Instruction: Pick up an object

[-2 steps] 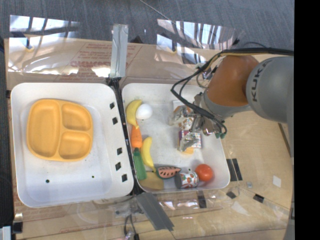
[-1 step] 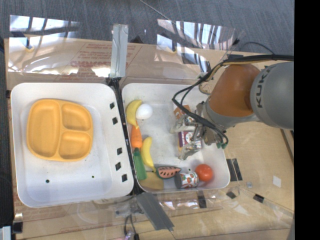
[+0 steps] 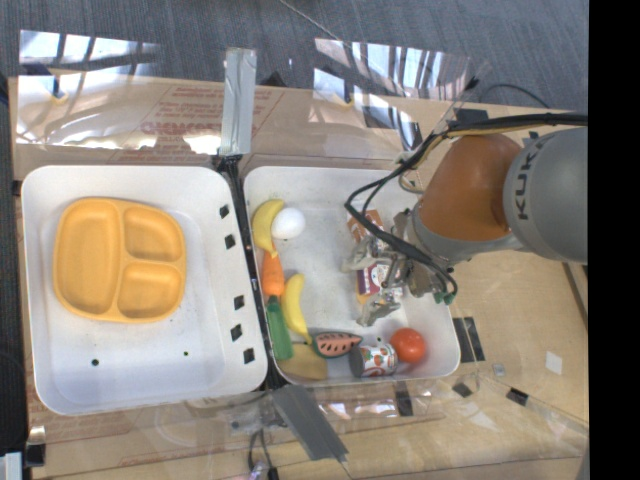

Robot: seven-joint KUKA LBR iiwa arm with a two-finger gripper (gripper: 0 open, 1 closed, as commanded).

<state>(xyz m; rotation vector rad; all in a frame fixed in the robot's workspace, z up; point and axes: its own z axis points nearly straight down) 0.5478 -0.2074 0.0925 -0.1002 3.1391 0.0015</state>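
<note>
White plastic, shallow and round-cornered: the right bin [image 3: 330, 183] is where I have the gripper [image 3: 385, 280] lowered, at its right-hand side. Under it sits a small red-and-white packet [image 3: 371, 281], its long axis seemingly running near to far. Whether it is gripped I cannot tell. Open floor lies to the packet's left. Along the left wall lie a banana [image 3: 266, 223], a white ball [image 3: 289, 224] and a carrot [image 3: 272, 273]. A glossy red tomato [image 3: 408, 346] crowds the near wall. The left bin [image 3: 60, 383] carries a yellow compartment tray [image 3: 120, 258].
</note>
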